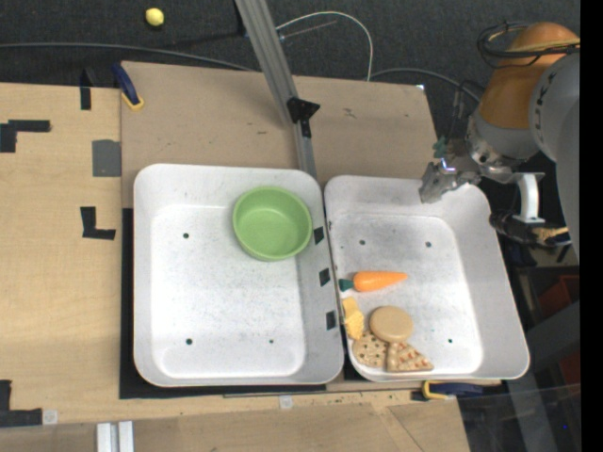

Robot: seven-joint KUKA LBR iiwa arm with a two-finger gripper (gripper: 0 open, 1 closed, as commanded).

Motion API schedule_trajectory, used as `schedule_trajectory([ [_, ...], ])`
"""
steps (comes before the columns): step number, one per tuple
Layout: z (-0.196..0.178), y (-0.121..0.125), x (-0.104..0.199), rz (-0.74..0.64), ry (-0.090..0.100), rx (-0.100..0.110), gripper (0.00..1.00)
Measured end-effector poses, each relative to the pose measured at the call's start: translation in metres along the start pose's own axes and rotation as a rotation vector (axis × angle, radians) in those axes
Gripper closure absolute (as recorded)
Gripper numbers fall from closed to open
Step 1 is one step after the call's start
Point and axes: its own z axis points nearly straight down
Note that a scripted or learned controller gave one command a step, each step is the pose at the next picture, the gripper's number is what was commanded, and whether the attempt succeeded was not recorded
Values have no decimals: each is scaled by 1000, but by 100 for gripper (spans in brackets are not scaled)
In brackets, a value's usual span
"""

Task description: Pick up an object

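The crackers (391, 354) and carrot (380, 280) are sitting untouched while your gripper (436, 183), finger state unclear to you, is hovering at the bin's (471, 347) far rim.

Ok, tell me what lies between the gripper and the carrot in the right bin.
Nothing: in the camera view, just bare speckled floor of the right bin lies between the gripper at its far rim and the carrot.

Wooden bench (57, 252) bears two white bins side by side: left bin (160, 281), right bin (490, 290).
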Motion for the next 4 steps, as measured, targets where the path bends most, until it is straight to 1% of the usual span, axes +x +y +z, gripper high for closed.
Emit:
schedule_trajectory([
  [1,-62,5,-5,0,-1,-1,100],
  [2,-71,5,-5,0,1,5,100],
  [3,-77,-8,56,-5,3,6,100],
  [4,-84,-14,112,-6,4,7,100],
])
